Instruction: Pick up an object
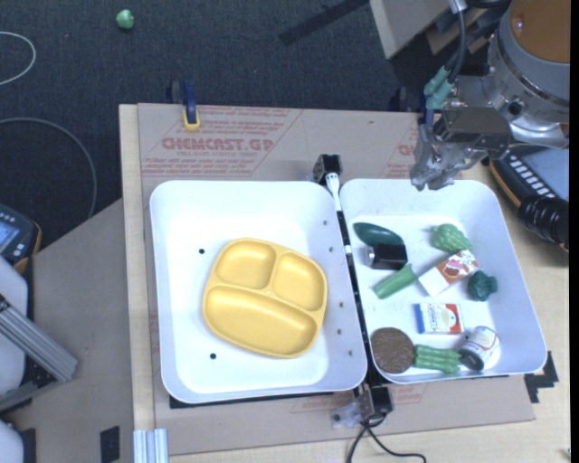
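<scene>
My gripper hangs over the far rim of the right bin, above its back left corner, with nothing visible between its fingers. Below it in that bin lie a dark green pod shape, a black block, a green cylinder, a light green broccoli-like piece, a small red and white carton, a dark green lump, a blue and white carton, a brown disc, a green pickle-like piece and a small white can.
The left bin holds a yellow divided plate. Both bins rest on a cardboard sheet with a blue clamp at its far edge. A small green ball lies on the dark floor.
</scene>
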You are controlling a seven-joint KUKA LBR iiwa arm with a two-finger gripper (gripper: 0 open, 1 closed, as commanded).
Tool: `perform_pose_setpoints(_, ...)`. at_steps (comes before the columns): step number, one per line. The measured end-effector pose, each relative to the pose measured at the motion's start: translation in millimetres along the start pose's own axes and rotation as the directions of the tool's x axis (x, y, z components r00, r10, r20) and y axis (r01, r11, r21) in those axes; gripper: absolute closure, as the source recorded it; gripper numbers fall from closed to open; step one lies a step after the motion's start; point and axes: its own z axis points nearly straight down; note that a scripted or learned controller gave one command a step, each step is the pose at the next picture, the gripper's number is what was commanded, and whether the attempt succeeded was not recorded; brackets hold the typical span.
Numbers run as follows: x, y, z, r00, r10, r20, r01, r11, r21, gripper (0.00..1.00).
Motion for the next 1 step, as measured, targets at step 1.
perform_pose_setpoints(1, -38.7, -1.9, 82.9, 1.0, 0.011, 0.004, -0.011, 1.0, 0.017, 1.0)
